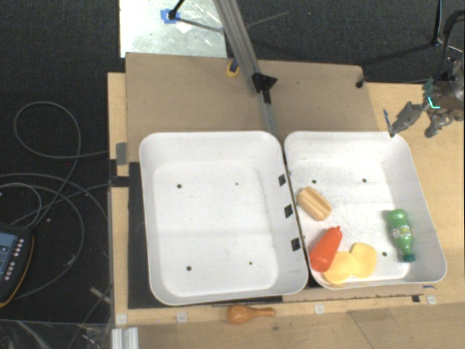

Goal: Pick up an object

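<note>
**Arm parked off the bins, four toys in the right one**

Starting at your far left, a handheld pendant lies on the dark floor among looping cables. On the desk, the left bin comes next. Just below its front edge, a small orange gourd-shaped toy lies on the desk itself.

Move to the right bin. You see a tan hot-dog bun near its left wall. Below that lies a red ketchup bottle, tilted, touching a yellow, lumpy toy in the front corner. A green bottle lies on its side by the right wall, well apart from the others.

At the far right, the gripper hangs above the desk beyond the right bin's back corner. Its jaws are spread and pinch nothing.
</note>
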